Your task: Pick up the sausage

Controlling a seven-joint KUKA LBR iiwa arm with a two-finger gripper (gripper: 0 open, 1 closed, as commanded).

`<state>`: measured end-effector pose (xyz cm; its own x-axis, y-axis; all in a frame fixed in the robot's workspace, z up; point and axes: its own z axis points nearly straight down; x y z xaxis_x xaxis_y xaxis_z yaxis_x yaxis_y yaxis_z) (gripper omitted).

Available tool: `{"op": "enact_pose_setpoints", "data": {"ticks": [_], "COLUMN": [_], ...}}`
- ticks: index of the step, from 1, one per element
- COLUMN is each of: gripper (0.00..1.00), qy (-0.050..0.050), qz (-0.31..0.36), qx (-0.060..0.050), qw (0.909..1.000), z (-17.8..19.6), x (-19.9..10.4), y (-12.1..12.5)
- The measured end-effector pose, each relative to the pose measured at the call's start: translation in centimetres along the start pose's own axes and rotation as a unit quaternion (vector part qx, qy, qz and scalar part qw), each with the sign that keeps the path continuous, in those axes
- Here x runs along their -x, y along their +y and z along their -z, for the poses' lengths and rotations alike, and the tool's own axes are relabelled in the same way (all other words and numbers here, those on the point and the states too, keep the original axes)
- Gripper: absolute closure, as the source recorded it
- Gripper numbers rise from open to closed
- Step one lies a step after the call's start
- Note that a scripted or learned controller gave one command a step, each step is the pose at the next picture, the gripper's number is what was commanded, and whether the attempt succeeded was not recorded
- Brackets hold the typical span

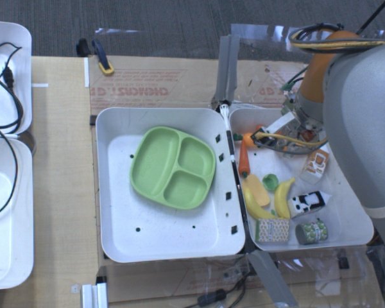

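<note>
Grey carpet is showing beyond the pale wooden table (58,172), which is carrying two shallow white plastic bins side by side. We are finding the end effector (290,135) hanging low over the far part of the right white bin (340,220). We cannot tell whether it is wide or narrow, because the wrist is covering it from above, and nothing is showing in its hold.

To its left, a reddish-orange elongated piece that we are taking for the sausage (244,160) is lying along that bin's left wall, its length running away from the camera. Nearer us, a small green round piece (270,183), a pale yellow corn-like piece (256,197) and a yellow plastic banana (282,199) are lying close together. Across the divide, a light green divided plate (173,167) is sitting in the left white bin (122,236).

We are judging this as the approach, with the pick not yet made. The next move is calling for a shift left toward the wall, alignment across the sausage's narrow width, then a descent. The wall may be crowding that side.

The bulky grey arm (359,127) is reaching in from the right, with the orange band (317,76) above a wrist pointing down.
</note>
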<state>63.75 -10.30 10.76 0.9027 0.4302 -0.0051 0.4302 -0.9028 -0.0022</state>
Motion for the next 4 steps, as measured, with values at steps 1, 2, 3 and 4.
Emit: {"op": "enact_pose_setpoints", "data": {"ticks": [1,2,3,4], "gripper": [1.0,1.0,1.0,1.0], "qy": [0.001,-0.002,-0.004,-0.001], "qz": [-0.094,-0.097,-0.099,-0.097], "qx": [0.0,0.0,-0.001,0.0], "qw": [0.9956,0.9953,0.9951,0.9953], "z": [8.2,8.9,9.5,8.5], "x": [-4.4,-4.2,-4.1,0.6], "y": [-9.1,-8.8,-8.6,-3.1]}}
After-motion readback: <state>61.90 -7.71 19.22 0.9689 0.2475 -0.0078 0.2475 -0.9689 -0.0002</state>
